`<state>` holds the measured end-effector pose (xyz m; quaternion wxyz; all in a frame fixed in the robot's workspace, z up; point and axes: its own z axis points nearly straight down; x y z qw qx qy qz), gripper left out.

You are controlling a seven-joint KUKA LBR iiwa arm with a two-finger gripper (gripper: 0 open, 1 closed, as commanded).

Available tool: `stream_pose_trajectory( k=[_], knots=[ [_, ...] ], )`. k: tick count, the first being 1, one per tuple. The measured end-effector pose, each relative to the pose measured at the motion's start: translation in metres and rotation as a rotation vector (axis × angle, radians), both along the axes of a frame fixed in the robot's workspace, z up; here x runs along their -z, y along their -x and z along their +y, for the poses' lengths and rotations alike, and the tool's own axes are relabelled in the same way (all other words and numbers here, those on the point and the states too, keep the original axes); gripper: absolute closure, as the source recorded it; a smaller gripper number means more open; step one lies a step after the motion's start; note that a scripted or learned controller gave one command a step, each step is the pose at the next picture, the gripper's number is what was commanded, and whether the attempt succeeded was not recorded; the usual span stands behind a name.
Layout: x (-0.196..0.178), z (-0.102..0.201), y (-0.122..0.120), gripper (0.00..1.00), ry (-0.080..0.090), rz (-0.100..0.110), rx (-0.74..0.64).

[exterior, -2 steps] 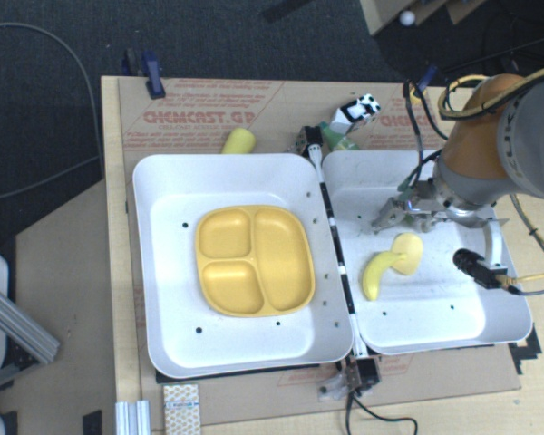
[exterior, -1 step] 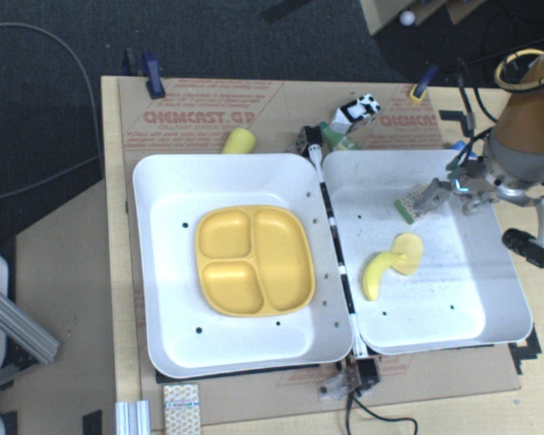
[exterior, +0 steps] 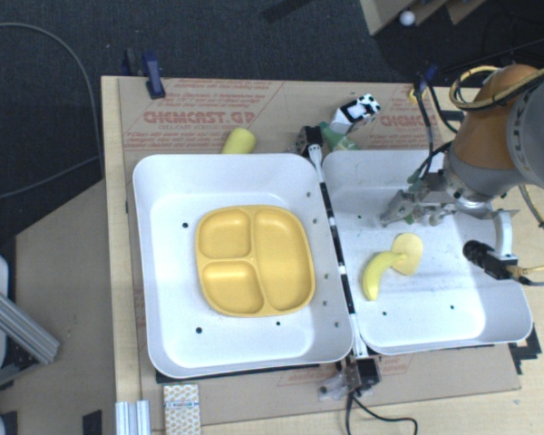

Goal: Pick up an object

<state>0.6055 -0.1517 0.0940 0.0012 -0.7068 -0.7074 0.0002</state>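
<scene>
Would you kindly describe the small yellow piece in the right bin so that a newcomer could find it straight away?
Start at the right bin, the one the arm reaches into. Near its middle, just below the hand, lies a banana joined to a rounder yellow lump. It is curved and small, unlike the large divided yellow plate in the left bin.

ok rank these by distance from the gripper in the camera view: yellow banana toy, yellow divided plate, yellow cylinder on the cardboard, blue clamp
From the gripper:
1. Yellow banana toy, right bin, just below it.
2. Yellow divided plate, left bin.
3. Yellow cylinder, cardboard above left bin.
4. Blue clamp, board's top-left corner.
</scene>
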Motion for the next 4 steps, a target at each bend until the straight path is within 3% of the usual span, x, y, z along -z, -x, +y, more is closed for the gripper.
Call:
stream_pose_trajectory(
  k=[1,2,3,4],
  knots=[
    [-0.033,-0.045,0.000,0.00,0.004,-0.004,0.001],
    [0.005,0.007,-0.045,0.00,0.004,-0.010,-0.001],
    [0.010,-0.006,0.025,0.00,0.002,0.000,0.002],
    [0.009,0.012,0.030,0.00,0.000,0.000,0.000]
  ],
)
